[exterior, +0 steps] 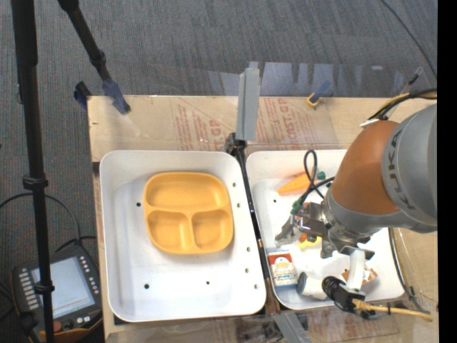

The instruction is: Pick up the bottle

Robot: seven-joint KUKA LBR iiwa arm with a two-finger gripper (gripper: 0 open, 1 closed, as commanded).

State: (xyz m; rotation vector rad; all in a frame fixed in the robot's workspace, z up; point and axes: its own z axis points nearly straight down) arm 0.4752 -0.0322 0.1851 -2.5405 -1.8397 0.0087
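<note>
- Gripper (303,224) hangs low over the right bin (271,164); you cannot tell how open it is, or whether it holds anything.
- Bottle (308,284), probably the white thing by the bin's near rim, lies apart from it.
- You're at the approach: next, shift nearer and descend.

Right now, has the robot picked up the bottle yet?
Not yet, it seems. Done: the grey and orange arm is over the right-hand white bin. In hand: its gripper hangs low among the clutter, near a small orange-and-white box. Left: grabbing and lifting the bottle, maybe the white rounded thing at the front; nothing looks lifted.
</note>
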